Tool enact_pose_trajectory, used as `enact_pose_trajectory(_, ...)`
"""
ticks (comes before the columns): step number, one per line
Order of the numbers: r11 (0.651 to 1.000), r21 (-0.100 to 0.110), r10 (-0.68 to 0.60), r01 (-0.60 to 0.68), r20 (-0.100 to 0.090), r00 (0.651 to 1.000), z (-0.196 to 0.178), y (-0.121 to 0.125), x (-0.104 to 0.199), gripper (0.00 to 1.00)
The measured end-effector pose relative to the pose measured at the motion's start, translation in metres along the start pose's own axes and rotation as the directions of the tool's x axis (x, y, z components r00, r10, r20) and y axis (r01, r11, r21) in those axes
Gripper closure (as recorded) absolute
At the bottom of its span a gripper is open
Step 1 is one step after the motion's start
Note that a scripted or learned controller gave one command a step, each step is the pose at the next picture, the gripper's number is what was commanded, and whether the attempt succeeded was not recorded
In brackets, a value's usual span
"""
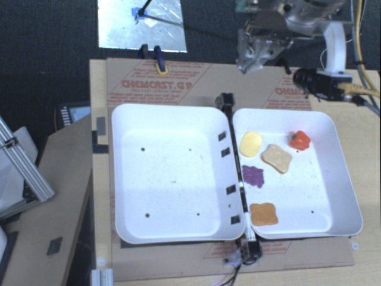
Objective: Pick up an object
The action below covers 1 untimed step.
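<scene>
The worktop [101, 219] is a pale wooden bench overlaid with a brown cardboard sheet [178, 79] printed in red lettering, and on that sheet two shallow white bins sit side by side, joined along a dark seam with small black clips. The left bin [169, 171] shows just a few small dark dots on its floor. The right bin [333, 177] holds five small things: a yellow round piece [250, 143] near the seam, a tan bread-like slice [277, 158] just beside it, an orange-red piece [300, 139] towards the far right corner, a purple piece [253, 175] close to the seam, and an orange-brown toast-like slice [264, 214] near the front edge. Beyond the cardboard lies dark carpet with a shiny silver square sheet [141, 15] on it, and a yellow-and-blue clamp [159, 61] grips the sheet's far edge. At the left stands an angled aluminium rail [21, 159]. The gripper [256, 55] hangs at the top of the view, over the far edge of the cardboard and behind the right bin, well apart from all five pieces and holding nothing; how far its jaws stand apart I cannot tell. The yellow round piece lies nearest to it, towards the front of the view.
</scene>
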<state>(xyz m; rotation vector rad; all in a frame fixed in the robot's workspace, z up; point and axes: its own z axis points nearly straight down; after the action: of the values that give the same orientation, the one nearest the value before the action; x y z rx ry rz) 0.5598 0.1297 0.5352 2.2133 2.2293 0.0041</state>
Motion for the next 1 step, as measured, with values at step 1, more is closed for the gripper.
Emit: enact_pose_trajectory(1,1.000,0.001,-0.006,0.006,-0.002,1.000,0.0019,-0.0278,0.0935,1.00)
